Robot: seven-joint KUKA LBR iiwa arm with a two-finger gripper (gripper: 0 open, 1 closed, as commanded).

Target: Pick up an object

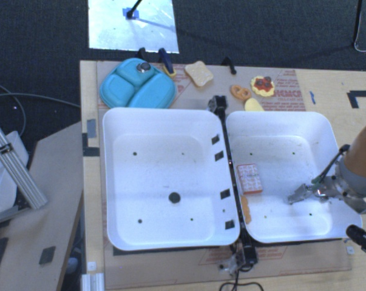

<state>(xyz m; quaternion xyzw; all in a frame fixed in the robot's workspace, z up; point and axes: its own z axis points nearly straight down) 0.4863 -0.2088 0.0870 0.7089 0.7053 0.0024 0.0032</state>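
Against the right bin's (328,123) left wall lies a small pink waffle-like block (250,178), seemingly light and stiff; we would pinch it across its short sides. Our gripper (299,194) hovers well apart; we cannot tell its state.

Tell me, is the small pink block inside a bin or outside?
Inside. The pink block lies flat on the right bin's floor, near its left wall, apart from the hand.

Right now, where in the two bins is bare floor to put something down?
Left bin: bare all around the small dark disc. Right bin: bare in its far half; crowded nearer, between the pink block, orange stick and gripper.
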